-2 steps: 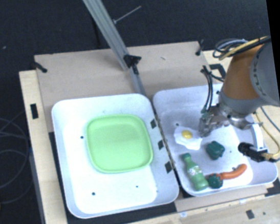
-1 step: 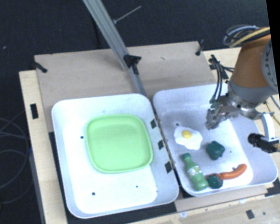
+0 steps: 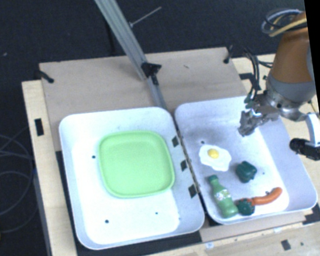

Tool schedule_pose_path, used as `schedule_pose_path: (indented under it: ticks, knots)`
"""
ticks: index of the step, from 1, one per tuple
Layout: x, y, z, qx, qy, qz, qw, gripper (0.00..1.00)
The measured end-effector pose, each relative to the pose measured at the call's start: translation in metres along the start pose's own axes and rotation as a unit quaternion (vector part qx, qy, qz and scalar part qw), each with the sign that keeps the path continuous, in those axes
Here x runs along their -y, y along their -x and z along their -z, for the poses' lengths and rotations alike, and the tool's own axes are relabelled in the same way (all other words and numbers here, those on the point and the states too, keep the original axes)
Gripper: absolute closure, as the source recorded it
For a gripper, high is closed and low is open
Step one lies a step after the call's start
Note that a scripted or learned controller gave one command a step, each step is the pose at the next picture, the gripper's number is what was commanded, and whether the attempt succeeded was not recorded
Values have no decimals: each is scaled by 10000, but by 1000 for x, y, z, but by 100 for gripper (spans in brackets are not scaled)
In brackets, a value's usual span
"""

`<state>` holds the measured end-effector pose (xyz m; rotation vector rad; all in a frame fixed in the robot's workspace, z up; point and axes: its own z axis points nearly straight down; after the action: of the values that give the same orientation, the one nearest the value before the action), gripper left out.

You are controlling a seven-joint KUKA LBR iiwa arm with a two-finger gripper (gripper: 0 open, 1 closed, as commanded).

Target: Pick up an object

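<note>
nearest me, in the right bin (image 3: 285, 136), i see the green bottle (image 3: 222, 195) lying beside a red sausage (image 3: 267, 197), with a dark green pepper (image 3: 246, 170) and a fried egg (image 3: 214, 156) just beyond. my gripper (image 3: 248, 122) hangs over that bin's far right part, apart from all four; i cannot tell its jaw state. the left bin (image 3: 85, 182) bears a green plate (image 3: 135, 163).

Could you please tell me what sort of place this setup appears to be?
Probably a robotics lab bench for grasping trials: two white bins, toy food such as a fried egg and bottle, and an arm's claw above them.
</note>
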<state>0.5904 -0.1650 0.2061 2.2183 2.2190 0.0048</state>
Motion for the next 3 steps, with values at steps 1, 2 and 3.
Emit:
schedule_pose_path:
  ticks: [1,2,3]
  knots:
    - [-1,1,45,0,-1,-1,10000,100]
    - [3,-55,34,-4,-24,14,10000,100]
    - [7,-106,45,-8,-15,16,10000,100]
